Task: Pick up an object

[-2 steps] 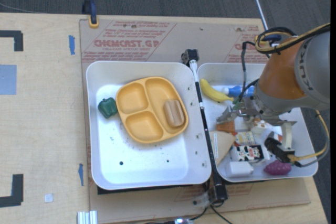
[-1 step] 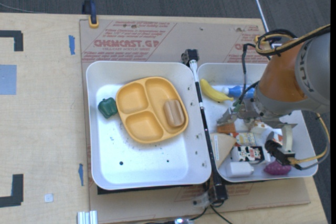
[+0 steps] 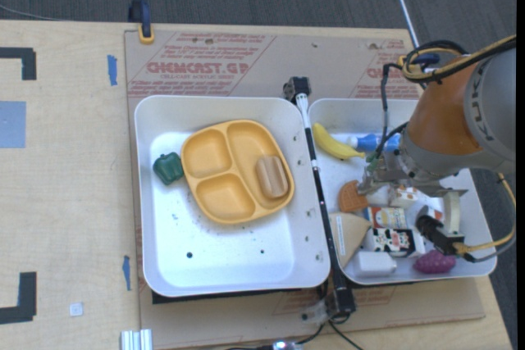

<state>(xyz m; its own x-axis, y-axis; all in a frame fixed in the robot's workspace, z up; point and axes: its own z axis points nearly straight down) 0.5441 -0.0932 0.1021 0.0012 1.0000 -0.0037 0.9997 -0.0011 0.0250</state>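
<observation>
Counting: two white bins; one yellow plate; one banana; claw state unclear.

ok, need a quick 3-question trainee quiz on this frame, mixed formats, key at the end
1. True or false: the tan bread-like piece lies in a compartment of the yellow three-section plastic plate.
2. Which bin holds the yellow banana? A) the left white bin B) the right white bin
3. Fill in: the small dark green pepper-shaped toy sits just off the plate's ____ edge in the camera view.

Key
1. True. It lies in the plate's right-hand compartment.
2. B. The banana lies near that bin's top left corner; the arm's gripper is over the same bin.
3. Left. It rests on the bin floor, against the plate's rim.
</observation>
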